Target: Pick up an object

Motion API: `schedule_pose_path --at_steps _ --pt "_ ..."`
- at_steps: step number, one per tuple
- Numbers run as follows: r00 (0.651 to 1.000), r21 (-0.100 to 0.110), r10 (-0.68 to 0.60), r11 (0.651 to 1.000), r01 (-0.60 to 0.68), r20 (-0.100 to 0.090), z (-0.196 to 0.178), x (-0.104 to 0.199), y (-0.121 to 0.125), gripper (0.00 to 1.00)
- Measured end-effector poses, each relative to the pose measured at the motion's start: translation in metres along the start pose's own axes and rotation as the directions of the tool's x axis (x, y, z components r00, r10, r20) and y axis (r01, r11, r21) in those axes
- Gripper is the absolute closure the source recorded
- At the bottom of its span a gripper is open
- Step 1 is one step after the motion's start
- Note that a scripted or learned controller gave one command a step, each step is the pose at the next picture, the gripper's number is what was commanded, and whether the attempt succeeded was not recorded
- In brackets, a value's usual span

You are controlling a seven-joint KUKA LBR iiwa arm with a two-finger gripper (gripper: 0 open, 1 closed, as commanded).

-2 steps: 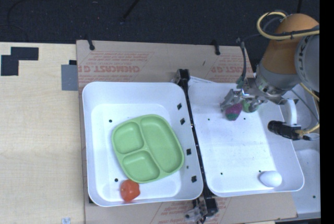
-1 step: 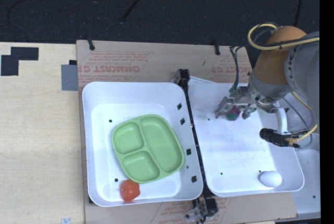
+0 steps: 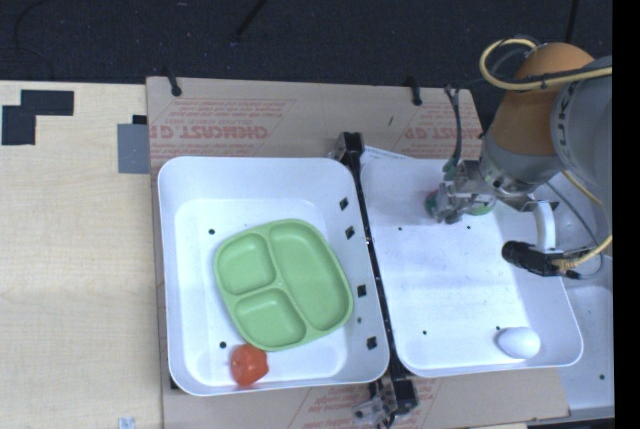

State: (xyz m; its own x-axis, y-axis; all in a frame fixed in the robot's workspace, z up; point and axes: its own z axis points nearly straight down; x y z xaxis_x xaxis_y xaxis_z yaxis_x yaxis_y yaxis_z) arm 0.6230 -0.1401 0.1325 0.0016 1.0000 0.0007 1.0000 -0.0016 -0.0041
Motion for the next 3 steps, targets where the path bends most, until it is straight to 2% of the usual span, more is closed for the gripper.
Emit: schedule_pose_path --at_steps 1,2,3 --pt "1.000 -0.007 0.003 1.000 -0.003 0.001 -0.056 -0.004 -0.009 1.00" --pt "1.000 -0.006 -0.001 1.000 0.001 0.001 -0.088 -0.006 -0.009 1.00" --pt "1.000 -0.003 -0.005 1.000 0.005 -0.001 -0.094 0.038 -0.006 1.00"
